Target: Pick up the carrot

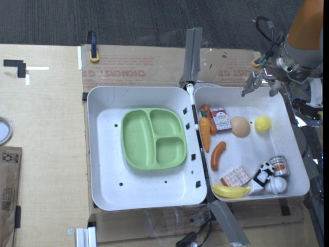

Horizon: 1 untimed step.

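**Approach not yet begun: gripper sits over the far rim, carrot untouched**

The carrot [204,131] lies in the right bin [295,153], hard against its left wall in the middle of the frame, orange body pointing down-frame with its green top toward the upper end. A small red-and-white carton [220,119] sits just beside it on the right, and a sausage [217,155] lies just below and to the right of its tip. An egg [239,126] and a lemon [262,123] rest farther right.

The gripper [263,81] hovers at the upper right of the frame, over the bin's far rim, well apart from the carrot. Its jaws look released, with nothing between them.

By this reading the task is at its opening step: reaching. The next move calls for travel toward frame left and down, with the jaws turned to close across the carrot's narrow width. The wall on one side and the carton on the other leave little room for the fingers, so a grasp near the middle of the body seems the safest.

Readable writing is scarce. The brown board on the counter [41,112] behind the bins carries red print, seen upside down and not clear enough to read. The carton and a second small box [236,177] bear labels too small to make out.
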Each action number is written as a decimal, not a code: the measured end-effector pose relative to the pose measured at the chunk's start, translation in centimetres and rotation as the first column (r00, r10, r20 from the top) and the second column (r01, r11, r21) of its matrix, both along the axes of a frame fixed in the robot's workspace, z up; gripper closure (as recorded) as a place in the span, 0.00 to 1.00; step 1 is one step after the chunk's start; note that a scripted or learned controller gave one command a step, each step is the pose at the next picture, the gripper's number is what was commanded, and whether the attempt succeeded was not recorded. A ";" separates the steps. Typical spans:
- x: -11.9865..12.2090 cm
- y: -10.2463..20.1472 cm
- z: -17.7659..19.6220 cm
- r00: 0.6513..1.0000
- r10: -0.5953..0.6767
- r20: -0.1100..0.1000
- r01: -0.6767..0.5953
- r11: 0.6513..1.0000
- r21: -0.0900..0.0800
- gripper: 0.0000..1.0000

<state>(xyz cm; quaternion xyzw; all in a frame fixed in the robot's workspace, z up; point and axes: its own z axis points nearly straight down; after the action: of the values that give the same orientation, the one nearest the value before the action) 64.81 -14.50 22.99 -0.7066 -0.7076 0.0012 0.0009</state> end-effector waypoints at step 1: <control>-2.4 1.7 -13.3 0.976 0.217 0.009 -0.217 0.976 -0.002 0.00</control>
<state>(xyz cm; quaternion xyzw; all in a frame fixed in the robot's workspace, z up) 62.42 -12.81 9.67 -0.6250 -0.7806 -0.0018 -0.0029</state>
